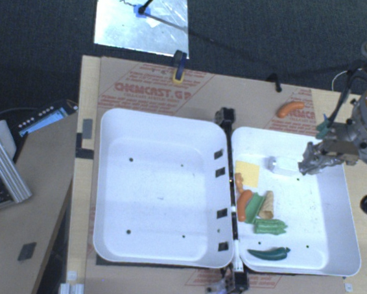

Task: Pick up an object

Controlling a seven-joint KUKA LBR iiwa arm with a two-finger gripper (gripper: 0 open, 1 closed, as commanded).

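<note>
grey metal gripper (307, 164) over smooth white bin (343, 212), flat yellow square (246, 174)

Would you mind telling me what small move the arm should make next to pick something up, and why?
Probably shift the gripper toward the left of the view and nearer the camera, since it hangs over bare floor of the right bin while the yellow block and the other pieces lie by the divider.

**Bench and what rests on it**

Wooden bench (51, 162) carries a printed cardboard sheet (157, 88). Two white bins (165, 131) sit side by side on the sheet. An orange sausage-shaped toy (290, 109) lies on the cardboard behind the right bin.
</note>
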